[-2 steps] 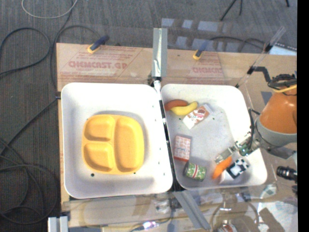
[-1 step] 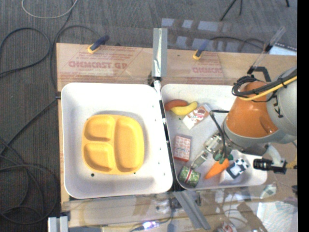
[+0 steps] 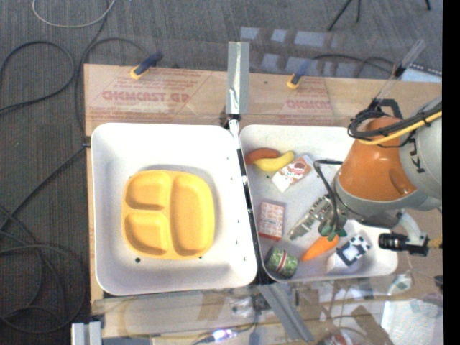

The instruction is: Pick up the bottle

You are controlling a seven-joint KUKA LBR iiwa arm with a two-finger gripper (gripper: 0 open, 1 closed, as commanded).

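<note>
A small green bottle-like container (image 3: 282, 261) lies at the front left corner of the right bin (image 3: 253, 136). My gripper (image 3: 310, 220) hangs low over the middle of that bin, up and to the right of the green container and apart from it. An orange carrot (image 3: 320, 247) lies just below the gripper, between it and the bin's front wall. The arm's orange band (image 3: 374, 165) covers the bin's right part.
In the right bin also lie a yellow banana (image 3: 275, 162) on a red item (image 3: 260, 153), a small white box (image 3: 292, 173), a pink packet (image 3: 271, 220) and a black-and-white object (image 3: 352, 250). The left bin (image 3: 108, 149) holds a yellow divided tray (image 3: 170, 213).
</note>
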